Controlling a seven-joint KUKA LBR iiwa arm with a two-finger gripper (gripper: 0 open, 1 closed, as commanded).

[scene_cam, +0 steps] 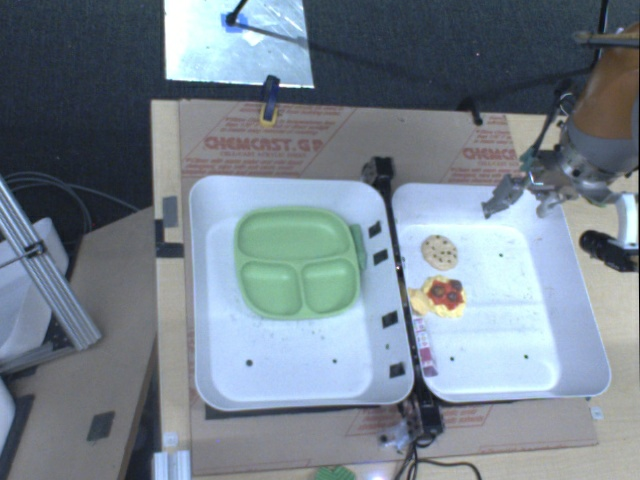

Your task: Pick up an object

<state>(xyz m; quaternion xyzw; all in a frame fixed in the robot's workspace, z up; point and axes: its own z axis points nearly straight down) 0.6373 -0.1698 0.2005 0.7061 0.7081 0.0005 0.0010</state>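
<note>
Above the far right corner of the right bin [560,368], the gripper [520,194] is being held well clear of the floor, its two fingers spread apart with nothing between them. Two small things are lying near that bin's left wall: a cookie [439,252], and just in front of it a red and yellow toy [445,296], the two close together but apparently not touching. A green tray [298,263] is sitting in the middle of the left bin [220,368].

The likeliest failure is being judged as a closing on nothing. Both small things are flat and low, so a descent stopped slightly high would let the fingers shut above them, and one pushed too deep would drive the tips into the bin floor. Because the two are lying so close, a finger coming down in the gap could nudge one aside or pinch both at once. The toy is also sitting near the divider [400,298] between the bins, so a finger on that side could strike the wall or be blocked from sliding under.

Open room is being offered across the right half and the front of the right bin, where bare floor is showing; an approach from there would keep the fingers away from the walls. The tray's rim is a taller, easier hold, though reaching it means crossing the divider.
</note>
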